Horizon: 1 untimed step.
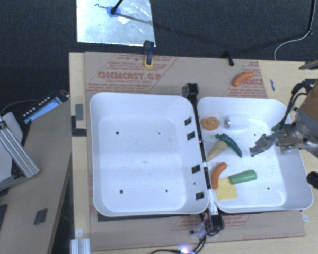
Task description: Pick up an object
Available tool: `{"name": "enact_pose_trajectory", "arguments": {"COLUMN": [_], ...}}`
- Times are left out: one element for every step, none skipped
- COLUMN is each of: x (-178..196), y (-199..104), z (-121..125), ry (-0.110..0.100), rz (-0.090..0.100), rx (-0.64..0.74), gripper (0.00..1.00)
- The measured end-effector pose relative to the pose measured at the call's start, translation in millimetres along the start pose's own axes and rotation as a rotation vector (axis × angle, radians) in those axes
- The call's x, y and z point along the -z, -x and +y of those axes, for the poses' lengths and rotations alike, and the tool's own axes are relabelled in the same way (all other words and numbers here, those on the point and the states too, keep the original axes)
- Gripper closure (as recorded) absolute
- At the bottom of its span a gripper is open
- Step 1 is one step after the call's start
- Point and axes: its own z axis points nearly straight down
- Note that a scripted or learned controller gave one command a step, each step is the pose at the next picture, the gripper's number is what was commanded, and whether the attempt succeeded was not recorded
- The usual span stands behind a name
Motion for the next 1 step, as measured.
{"name": "enact_pose_trajectory", "arguments": {"x": [-143.8], "y": [20.2], "z": [29.7], "ry": [-0.001], "rz": [-0.001], "rx": [-0.001], "gripper": [0.00]}}
